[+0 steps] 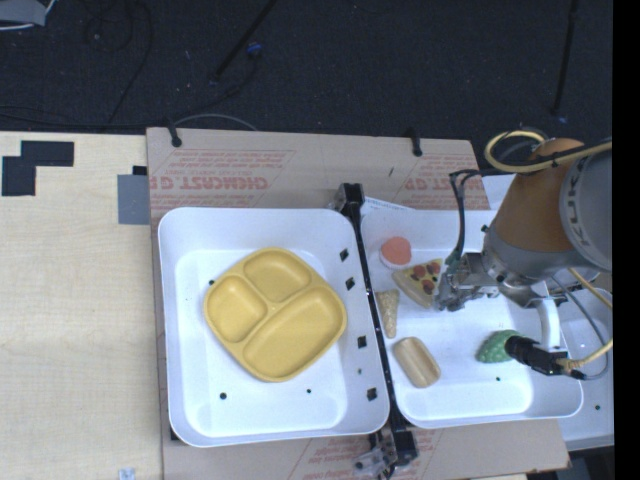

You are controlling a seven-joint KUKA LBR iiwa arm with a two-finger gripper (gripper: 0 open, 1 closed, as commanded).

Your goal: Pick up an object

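In the right bin (470,398) lie a pink round piece (396,251), a pizza slice (420,279), a pale wedge (387,312), a tan bread roll (416,361) and a green leafy piece (494,348). My gripper (450,293) is down in this bin at the right edge of the pizza slice, with the grey and orange arm (545,218) behind it. The wrist hides its tips.
The left bin (190,268) holds a yellow divided plate (276,313). A black divider (368,308) runs between the bins. Cables and a black fitting (535,356) hang off the arm over the right bin's right side. Cardboard lies under both bins.
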